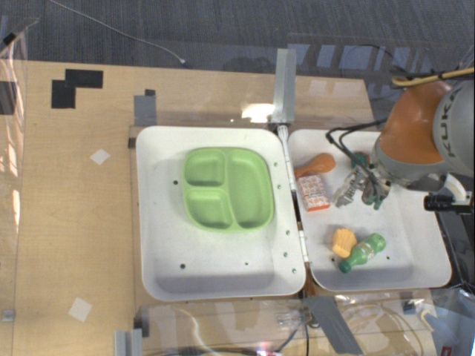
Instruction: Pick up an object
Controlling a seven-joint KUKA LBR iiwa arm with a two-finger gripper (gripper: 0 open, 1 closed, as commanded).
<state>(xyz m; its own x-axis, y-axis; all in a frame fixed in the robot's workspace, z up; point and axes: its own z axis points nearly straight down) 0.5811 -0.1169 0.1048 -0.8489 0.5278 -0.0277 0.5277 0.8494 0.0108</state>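
Left bin (159, 273): one green divided plate (226, 189) with three compartments, lying flat near the middle and slightly toward the far side. Bare white floor runs all round it, widest along the near edge and the left wall.

Divider between bins: a grey rail (285, 87) stands at the far end, and the two rims meet just beneath it.

Right bin (423, 273), far-left part: an orange carrot-shaped piece (316, 165), lying at a slant close to the left rim. Just nearer than it, a small box with a red and white print (314, 193), also hard by the left rim, apart from the carrot by a narrow strip.

Right bin, near part: a yellow corn-shaped piece (343, 241), touching or almost touching a green bottle (363, 251) that lies on its side, cap end toward the near edge. Open floor lies to the right of the bottle as far as the right wall.

My gripper (361, 189): over the middle of the right bin, right of the box and beyond the corn piece, pointing toward the left rim. I see nothing between my fingers; how wide they stand I cannot tell, as the metal parts blur together. My arm's orange band (410, 128) sits over the bin's far-right corner.
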